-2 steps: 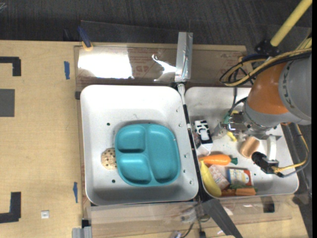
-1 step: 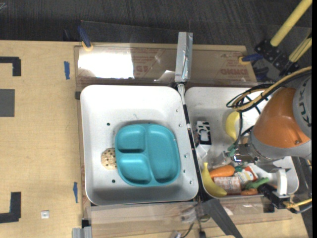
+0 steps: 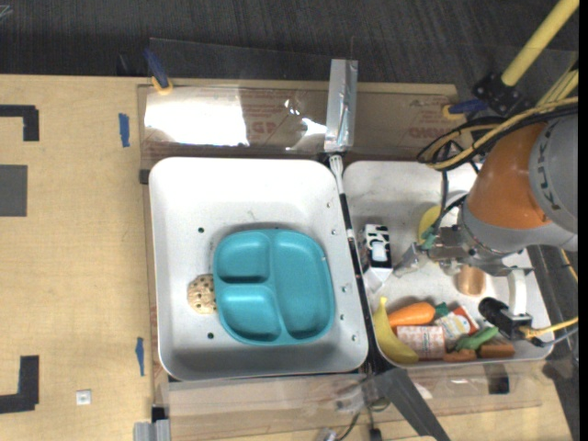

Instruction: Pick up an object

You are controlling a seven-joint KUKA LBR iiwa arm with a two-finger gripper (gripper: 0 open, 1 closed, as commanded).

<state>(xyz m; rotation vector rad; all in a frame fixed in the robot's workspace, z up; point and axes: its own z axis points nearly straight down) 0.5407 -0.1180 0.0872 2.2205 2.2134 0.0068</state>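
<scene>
The right bin [image 3: 395, 180] holds a heap of small things along its near side: a banana [image 3: 385, 333], a carrot [image 3: 411, 314], a labelled can lying on its side [image 3: 426, 340], and green and red pieces [image 3: 484, 341]. A black-and-white box [image 3: 377, 246] lies by the bin's left wall. A yellow item [image 3: 430, 220] sits just left of the wrist. My gripper [image 3: 443, 250] hangs over the middle of the right bin, under the orange band [image 3: 507, 189], above the heap and beside a copper cylinder [image 3: 470, 279]. The wrist hides what is under it.
The left bin [image 3: 175, 200] bears a teal divided plate [image 3: 273, 283] with a cookie [image 3: 201, 293] at its left edge. A metal divider [image 3: 341, 108] stands behind the gap between the bins. Cables and a yellow pole [image 3: 542, 28] lie at the upper right.
</scene>
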